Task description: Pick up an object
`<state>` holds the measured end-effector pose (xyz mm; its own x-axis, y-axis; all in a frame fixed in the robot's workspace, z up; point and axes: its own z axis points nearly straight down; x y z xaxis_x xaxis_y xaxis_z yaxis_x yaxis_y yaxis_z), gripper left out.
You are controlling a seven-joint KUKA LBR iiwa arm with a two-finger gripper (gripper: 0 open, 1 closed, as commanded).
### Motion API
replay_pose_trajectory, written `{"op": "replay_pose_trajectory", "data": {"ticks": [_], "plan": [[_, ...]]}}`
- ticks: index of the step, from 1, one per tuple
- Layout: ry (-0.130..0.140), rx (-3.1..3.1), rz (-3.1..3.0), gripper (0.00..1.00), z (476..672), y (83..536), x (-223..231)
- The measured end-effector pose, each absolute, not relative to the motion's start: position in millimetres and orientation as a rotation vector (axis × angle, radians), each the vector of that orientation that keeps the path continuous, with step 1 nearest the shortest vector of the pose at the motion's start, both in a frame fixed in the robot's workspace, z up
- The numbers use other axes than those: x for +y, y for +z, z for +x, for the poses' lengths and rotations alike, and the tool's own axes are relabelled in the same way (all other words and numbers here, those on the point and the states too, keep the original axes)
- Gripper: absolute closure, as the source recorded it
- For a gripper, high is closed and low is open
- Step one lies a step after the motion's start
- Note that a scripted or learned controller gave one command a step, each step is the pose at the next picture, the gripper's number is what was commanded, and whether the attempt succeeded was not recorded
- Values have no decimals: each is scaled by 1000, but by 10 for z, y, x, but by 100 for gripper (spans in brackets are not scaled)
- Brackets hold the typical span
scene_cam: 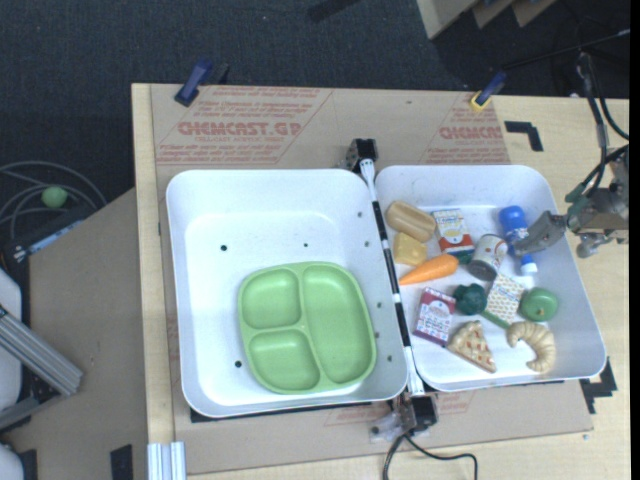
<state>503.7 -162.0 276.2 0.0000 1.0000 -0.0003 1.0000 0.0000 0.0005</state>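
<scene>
Two white bins sit side by side on the bench. The left bin point(200, 268) holds a green three-compartment plate point(303, 326), lying flat toward the bin's near side. The right bin point(570, 343) holds all the loose items, clustered mid-bin: a tan bread roll point(411, 218) at the far left, a yellow block point(408, 248) just below it, an orange carrot point(430, 268) lying slanted beneath that. A small carton with a red and white label point(452, 228) is right of the roll. A grey can point(486, 258) lies on its side near the centre, a blue-capped bottle point(515, 230) is just right of it. Further forward: a red packet point(436, 316), a dark green broccoli-like piece point(470, 297), a speckled white card point(505, 294), a green apple point(539, 305), a pizza slice point(472, 346) and a croissant point(533, 342) nearest the front wall. The gripper point(548, 230) comes in from the right edge at the right bin's far-right side, just beside the blue-capped bottle and above the bin rim. Nothing visible between the fingers. Finger state: cannot tell, the tip is too small and blurred. No item looks lifted, all appear to rest on the bin floor. Blue clamp point(195, 83) at the bench's far-left corner, another clamp with a yellow tip point(488, 91) at far right.
</scene>
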Motion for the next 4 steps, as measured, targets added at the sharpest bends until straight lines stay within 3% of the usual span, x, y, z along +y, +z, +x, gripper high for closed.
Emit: {"op": "replay_pose_trajectory", "data": {"ticks": [1, 2, 3, 4], "plan": [[-1, 2223, 2221, 0, 5752, 1967, -1797], [-1, 2221, 2223, 0, 5628, 842, -1567], [-1, 2223, 2223, 0, 5223, 843, -1353], [1, 2220, 2222, 100, 5229, 943, -1354]]}}
